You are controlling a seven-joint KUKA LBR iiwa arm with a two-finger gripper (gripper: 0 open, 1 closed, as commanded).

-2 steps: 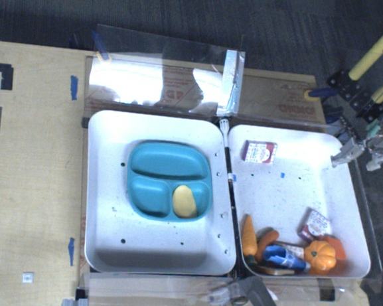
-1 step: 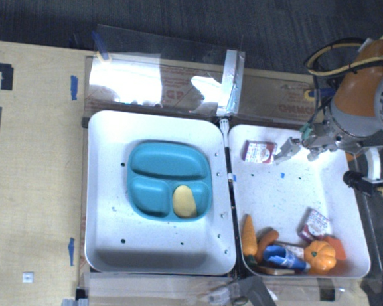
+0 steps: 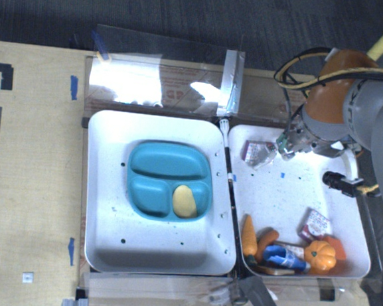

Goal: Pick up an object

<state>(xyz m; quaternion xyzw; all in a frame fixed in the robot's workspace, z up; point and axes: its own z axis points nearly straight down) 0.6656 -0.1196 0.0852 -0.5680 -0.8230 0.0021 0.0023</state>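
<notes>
In the right bin (image 3: 361, 227): gripper (image 3: 287, 145) positioned at the far wall beside a crinkled silver packet (image 3: 257, 152).
Finger state cannot be determined; no object is seen held between them.

The arm (image 3: 375, 115) is a thick, rounded grey casing with a glossy orange band (image 3: 334, 85) above the wrist. Yellow and black cables loop over the orange section. The gripper (image 3: 287, 145) is small and metallic (details too fine to make out) with pale, shiny parts.
</notes>
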